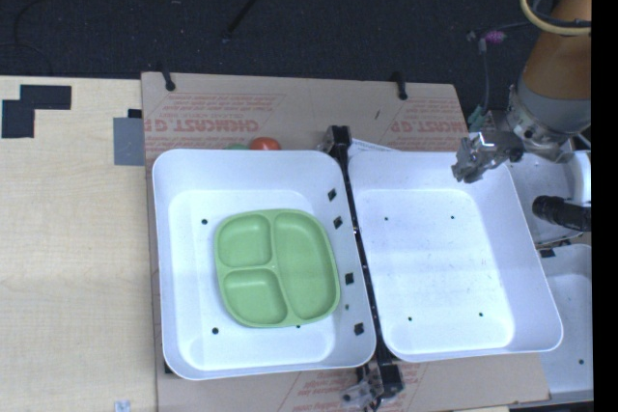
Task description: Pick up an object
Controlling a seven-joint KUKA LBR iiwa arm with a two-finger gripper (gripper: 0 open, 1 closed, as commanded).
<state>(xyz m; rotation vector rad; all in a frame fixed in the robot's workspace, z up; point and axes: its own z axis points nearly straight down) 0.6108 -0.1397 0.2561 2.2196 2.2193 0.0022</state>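
Red print runs across the cardboard sheet [290,116] under both bins, upside down from this angle and too blurred to read. The green divided plate [277,266], with three compartments, lies flat in the left bin [183,207], slightly nearer its right wall, with bare white floor all around it. The right bin [502,304] offers open floor throughout. The pincer [470,165] hangs above that bin's far right corner; whether it is spread or pressed together cannot be told. A small red object [265,145] sits just behind the left bin's far rim.
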